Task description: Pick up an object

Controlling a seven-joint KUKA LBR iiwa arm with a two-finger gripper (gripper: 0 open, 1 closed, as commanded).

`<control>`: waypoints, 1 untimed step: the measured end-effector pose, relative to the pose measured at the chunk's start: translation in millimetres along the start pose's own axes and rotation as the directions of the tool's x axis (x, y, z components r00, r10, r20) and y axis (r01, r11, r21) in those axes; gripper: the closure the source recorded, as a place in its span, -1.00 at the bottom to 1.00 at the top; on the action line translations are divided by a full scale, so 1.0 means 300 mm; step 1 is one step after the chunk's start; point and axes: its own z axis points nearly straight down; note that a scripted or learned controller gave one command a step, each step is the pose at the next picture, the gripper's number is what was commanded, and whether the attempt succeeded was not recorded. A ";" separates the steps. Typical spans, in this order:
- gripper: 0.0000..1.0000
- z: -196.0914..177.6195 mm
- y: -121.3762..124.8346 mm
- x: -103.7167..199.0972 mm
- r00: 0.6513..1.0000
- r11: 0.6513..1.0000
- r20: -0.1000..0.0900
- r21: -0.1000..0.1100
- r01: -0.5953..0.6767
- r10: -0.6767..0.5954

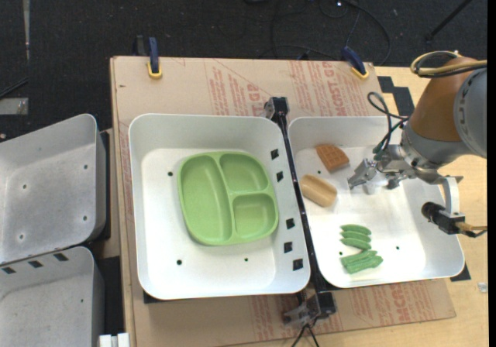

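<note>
Right-hand bin [403,272] on the desk [209,78] holds the candidates: a tan waffle-like piece [333,156] near the back wall, a tan bread roll [318,190] just beside the divider between the bins, and a cluster of green pea pods [359,249] toward the front. Left bin [155,152] carries a green divided plate [229,198], lying flat. Arm [442,117] reaches in from the right; jaws [366,180] sit low over the right bin's floor, betw. the waffle piece and the pods, near the roll but apart from it. Jaw opening: can't tell, tips too small and blurred; nothing visible betw. them, no contact w/ any item evident. Handling judgement: all three look like light plastic toy food, rigid, prob. smooth and somewhat slippery. Roll is nearest; best taken across its short width at mid-length, where the sides are most parallel. Its rounded shape could squirt out if pinched off-centre. Waffle piece is thin and flat, harder to get under. Pods are thin, bunched, touching one another; risk of a partial grab.
</note>
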 end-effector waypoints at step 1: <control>1.00 -0.041 0.004 -0.001 1.000 1.000 0.001 -0.004 0.000 0.000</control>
